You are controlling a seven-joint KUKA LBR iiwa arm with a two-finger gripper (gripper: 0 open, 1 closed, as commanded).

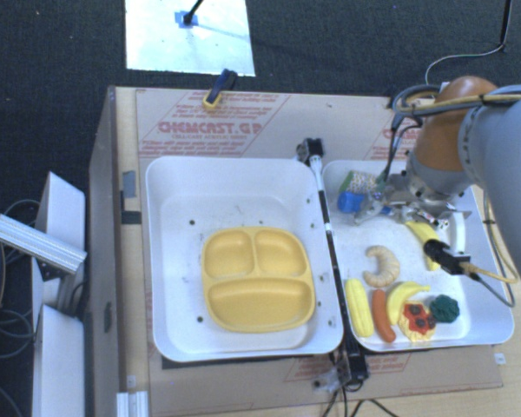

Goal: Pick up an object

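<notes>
My gripper (375, 208) is low in the back part of the right bin (497, 321), just right of a small blue block (350, 202). A green and white packet (360, 182) lies behind that block. Below the wrist a yellow piece (419, 232) shows, partly covered by the arm. Nearer the front lie a croissant (383, 266), a corn cob (357, 307), a red sausage (383, 314), a banana (408, 294), a pizza slice (416, 319) and a broccoli piece (445, 307). I see nothing held in the gripper.
The left bin (174, 233) holds a yellow divided plate (257, 278). A black rail (323, 224) runs between the two bins. The grey arm with its orange band (447, 137) covers the right bin's back right corner.
</notes>
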